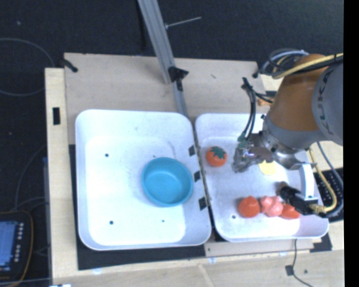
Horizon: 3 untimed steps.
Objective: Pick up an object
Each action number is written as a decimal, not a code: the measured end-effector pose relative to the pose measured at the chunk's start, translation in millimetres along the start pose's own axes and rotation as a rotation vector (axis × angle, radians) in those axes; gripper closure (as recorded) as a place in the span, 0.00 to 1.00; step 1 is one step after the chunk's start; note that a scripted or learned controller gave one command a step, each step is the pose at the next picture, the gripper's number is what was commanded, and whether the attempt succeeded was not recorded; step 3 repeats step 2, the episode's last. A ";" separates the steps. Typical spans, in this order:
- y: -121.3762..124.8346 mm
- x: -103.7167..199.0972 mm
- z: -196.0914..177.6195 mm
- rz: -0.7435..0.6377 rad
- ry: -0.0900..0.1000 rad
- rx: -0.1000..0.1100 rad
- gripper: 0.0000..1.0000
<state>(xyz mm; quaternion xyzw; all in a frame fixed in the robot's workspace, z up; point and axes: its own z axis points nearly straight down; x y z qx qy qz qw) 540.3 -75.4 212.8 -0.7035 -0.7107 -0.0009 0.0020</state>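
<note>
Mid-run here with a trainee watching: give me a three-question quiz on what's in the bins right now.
1. True or false: the blue bowl lies in the left bin.
2. Which sits nearest the gripper? A) the orange-red fruit with a green top B) the blue bowl C) the pink object
3. Fill in: the red round object touches the ____ object beside it.

Key: 1 true; 2 A; 3 pink.

Tan bench (119,82); two white bins (96,130) side by side.
</note>
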 end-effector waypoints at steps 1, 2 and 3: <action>-1.8 64.8 -6.8 -0.001 0.001 0.002 1.00; -6.6 117.0 -21.5 -0.001 0.000 -0.004 1.00; -6.6 117.0 -21.5 -0.001 0.000 -0.004 1.00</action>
